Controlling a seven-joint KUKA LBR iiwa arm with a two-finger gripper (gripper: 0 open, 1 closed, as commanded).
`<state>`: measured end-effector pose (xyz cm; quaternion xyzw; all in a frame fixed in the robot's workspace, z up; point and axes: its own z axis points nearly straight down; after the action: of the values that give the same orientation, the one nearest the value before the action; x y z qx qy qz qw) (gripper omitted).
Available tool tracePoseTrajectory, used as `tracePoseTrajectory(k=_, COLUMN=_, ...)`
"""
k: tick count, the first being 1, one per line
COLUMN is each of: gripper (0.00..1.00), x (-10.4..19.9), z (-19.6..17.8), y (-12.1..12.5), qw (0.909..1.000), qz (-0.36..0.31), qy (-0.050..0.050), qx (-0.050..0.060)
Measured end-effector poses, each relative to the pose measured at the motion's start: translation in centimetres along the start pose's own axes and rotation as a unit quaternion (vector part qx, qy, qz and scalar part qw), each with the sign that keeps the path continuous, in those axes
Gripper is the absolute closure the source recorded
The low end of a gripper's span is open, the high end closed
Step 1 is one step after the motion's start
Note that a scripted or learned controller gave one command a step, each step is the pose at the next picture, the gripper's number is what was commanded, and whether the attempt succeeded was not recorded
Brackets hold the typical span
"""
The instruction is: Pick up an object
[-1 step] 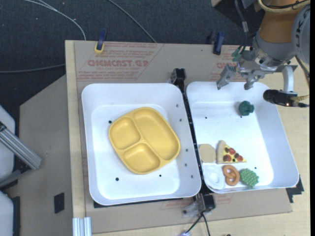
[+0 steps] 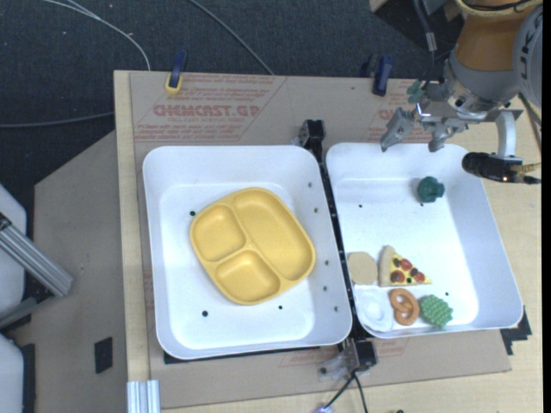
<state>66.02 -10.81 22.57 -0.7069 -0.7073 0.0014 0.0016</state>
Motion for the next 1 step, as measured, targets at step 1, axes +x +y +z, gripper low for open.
tracePoseTrajectory(k=1, gripper=0.00, x=0.19, z=6.52, y=-0.65, qw=1.0000, qz=0.000, qy=0.001, qx=0.004)
